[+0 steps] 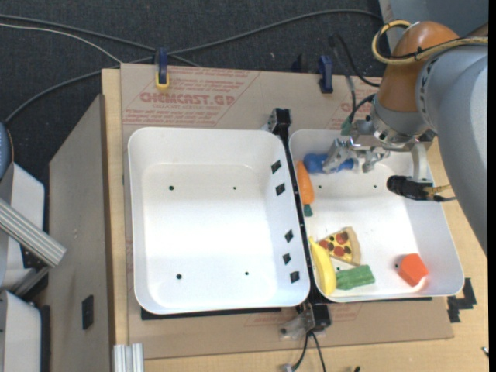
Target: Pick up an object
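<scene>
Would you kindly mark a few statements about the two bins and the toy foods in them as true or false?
1. The pizza slice lies in the right bin. True.
2. The orange block sits in the left bin. False: it is in the right bin, near the front right corner.
3. The end effector is over the far end of the right bin, close to the blue object. True.
4. The banana lies next to the green piece. True.
5. The carrot lies in the middle of the left bin. False: it is in the right bin, along the wall beside the divider.
</scene>
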Motion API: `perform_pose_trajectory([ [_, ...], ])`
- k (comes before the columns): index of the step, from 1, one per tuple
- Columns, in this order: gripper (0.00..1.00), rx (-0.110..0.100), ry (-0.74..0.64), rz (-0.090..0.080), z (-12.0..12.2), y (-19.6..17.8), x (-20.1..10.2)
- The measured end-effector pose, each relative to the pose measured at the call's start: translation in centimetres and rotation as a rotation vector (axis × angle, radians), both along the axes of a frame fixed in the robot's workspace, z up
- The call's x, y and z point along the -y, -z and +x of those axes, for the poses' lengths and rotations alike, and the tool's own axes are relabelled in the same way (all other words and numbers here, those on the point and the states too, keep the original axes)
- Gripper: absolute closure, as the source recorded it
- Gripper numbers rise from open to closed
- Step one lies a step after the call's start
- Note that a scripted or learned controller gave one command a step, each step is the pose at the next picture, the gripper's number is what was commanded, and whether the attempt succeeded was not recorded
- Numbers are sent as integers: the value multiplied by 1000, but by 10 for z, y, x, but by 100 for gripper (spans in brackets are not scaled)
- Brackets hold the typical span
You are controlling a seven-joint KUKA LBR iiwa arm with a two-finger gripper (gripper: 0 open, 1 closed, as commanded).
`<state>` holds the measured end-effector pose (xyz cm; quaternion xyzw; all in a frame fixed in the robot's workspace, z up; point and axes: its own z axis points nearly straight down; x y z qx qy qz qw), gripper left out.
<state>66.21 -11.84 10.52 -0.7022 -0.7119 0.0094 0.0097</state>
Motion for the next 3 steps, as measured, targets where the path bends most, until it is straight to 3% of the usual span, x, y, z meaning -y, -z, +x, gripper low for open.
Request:
perform_pose_trajectory([
  [1, 0, 18, 16, 3, -95, -6, -20],
  [2, 0, 24, 15, 3, -164, -84, -33],
  [3, 0, 19, 15, 2, -167, -26, -26],
])
